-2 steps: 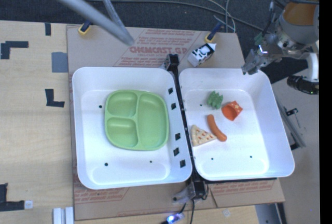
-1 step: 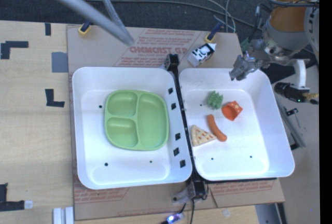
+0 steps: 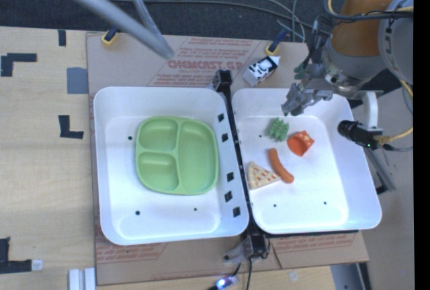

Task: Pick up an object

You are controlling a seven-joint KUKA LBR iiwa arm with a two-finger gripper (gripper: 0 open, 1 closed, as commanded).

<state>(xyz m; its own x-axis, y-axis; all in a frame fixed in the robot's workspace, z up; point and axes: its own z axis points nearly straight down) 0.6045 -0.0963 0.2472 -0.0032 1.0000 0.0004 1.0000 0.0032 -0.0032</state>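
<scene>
Camera view | approach step: grey two-finger gripper [image 3: 293, 107] above right white bin [image 3: 349, 168], grip state unclear | next: descend onto small green broccoli piece [image 3: 277, 127].

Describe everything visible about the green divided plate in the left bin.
The green divided plate is a pale green, plastic-looking tray with rounded corners and three compartments: two smaller ones on its left side, one long one on its right. It lies flat, slightly rotated, near the middle of the left bin, resting on the bin's floor. Nothing lies in its compartments and nothing else touches it.
</scene>
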